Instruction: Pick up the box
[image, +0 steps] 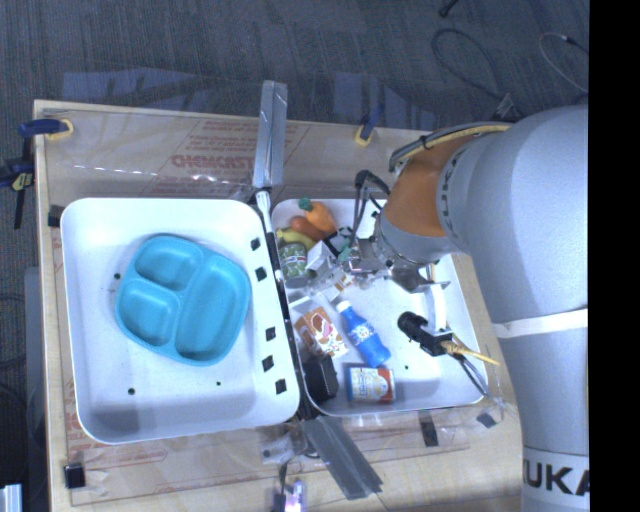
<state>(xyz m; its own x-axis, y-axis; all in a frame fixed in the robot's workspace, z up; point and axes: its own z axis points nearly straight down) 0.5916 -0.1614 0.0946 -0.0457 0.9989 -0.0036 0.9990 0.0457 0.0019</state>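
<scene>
Where gripper (352, 258) hangs, box (322, 332) just below-left

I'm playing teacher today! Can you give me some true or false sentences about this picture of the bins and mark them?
1. The blue plastic tray with three compartments lies in the left white bin. True.
2. The blue bottle with the white cap lies in the left bin. False: it lies in the right white bin.
3. The orange carrot-shaped toy sits near the far end of the right bin. True.
4. The small patterned brown box is lifted high in the air. False: it lies on the bin floor beside the blue bottle.
5. The grey arm reaches over the left bin. False: it is over the right bin.
</scene>
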